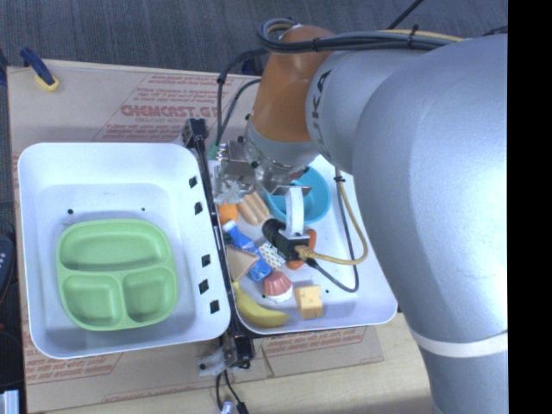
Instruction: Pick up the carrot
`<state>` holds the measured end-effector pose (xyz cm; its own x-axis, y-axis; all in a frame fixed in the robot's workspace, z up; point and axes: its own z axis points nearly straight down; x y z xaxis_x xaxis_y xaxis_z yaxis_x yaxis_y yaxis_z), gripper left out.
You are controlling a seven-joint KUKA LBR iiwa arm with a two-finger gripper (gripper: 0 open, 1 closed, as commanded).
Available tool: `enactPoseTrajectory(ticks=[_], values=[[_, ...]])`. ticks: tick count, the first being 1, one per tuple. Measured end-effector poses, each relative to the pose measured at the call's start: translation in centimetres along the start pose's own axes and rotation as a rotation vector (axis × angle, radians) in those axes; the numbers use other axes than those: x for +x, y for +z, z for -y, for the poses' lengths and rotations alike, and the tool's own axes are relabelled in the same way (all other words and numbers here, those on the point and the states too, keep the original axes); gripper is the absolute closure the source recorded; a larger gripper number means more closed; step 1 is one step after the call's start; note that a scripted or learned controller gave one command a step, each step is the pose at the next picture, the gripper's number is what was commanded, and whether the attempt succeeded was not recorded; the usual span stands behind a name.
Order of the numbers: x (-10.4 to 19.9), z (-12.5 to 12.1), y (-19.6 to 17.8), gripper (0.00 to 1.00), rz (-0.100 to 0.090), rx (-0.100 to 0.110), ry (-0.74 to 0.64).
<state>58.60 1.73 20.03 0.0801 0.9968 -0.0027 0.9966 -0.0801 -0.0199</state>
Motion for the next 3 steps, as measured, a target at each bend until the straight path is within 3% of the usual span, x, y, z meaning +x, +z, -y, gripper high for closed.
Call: enactPoseTrajectory(ticks=[1,2,3], values=[[-1.1,6.7,1.1,1.0,0.001,-0.008,-0.324],[-1.1,6.7,1.1,0.0,0.001,-0.009,-0.323],[-6.8,3.0,1.0,0.0,0.002,-0.013,-0.177]])
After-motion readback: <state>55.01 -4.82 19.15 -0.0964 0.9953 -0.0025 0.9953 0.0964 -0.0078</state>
